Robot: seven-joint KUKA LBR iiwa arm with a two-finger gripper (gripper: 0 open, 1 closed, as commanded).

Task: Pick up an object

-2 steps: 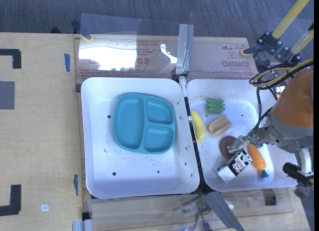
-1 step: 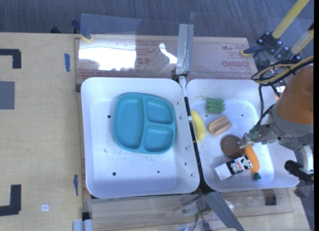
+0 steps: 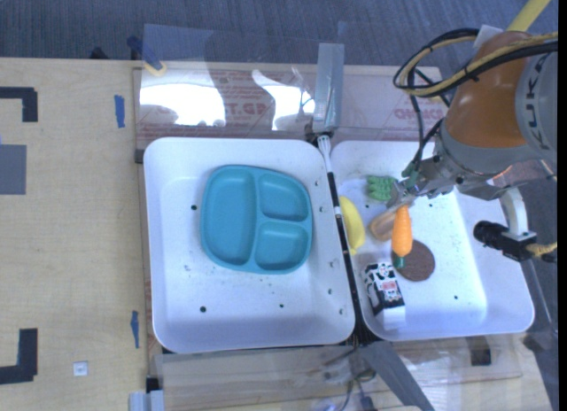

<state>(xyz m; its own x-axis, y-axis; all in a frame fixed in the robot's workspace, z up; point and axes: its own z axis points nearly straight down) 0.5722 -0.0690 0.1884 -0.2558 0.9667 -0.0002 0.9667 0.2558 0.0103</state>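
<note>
The gripper (image 3: 409, 189) is down in the right bin (image 3: 496, 303) over the carrot (image 3: 402, 232) and green toy (image 3: 381, 189), probably mid-grab, though its grip can't be made out.

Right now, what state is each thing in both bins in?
Tray: flat in the left bin, compartments bare.
Banana: lying against the right bin's left wall.
Carrot: lying flat, tip on the brown disc.
Green toy: resting beside the claw.
Carton: on its side.
Claw: low over the right bin, grip unclear.
</note>
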